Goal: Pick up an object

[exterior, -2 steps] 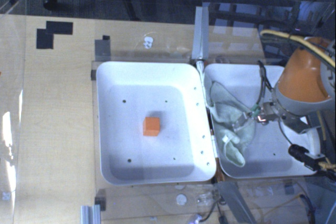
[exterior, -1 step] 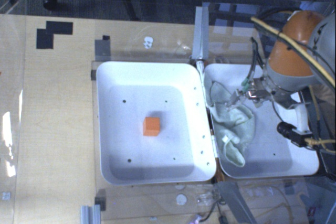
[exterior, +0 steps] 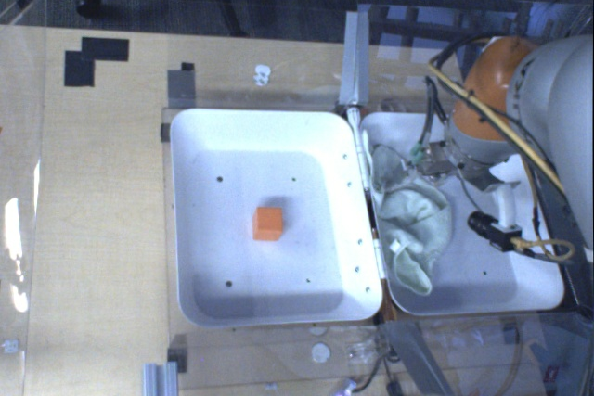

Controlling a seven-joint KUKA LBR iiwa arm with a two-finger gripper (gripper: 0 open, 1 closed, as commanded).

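So the arm's gripper (exterior: 429, 155) is down in the right bin (exterior: 483, 292), right at the upper edge of a crumpled pale green cloth (exterior: 413, 223) that lies against that bin's left wall, and honestly I can't tell whether it has grabbed anything or not, the wrist hides it. Looks to me like the reach-and-grasp step on the cloth, so next it'd need a firm pinch on a fold and a straight lift. The little orange cube (exterior: 268, 223) sits alone mid left bin (exterior: 213, 292), well apart from the arm
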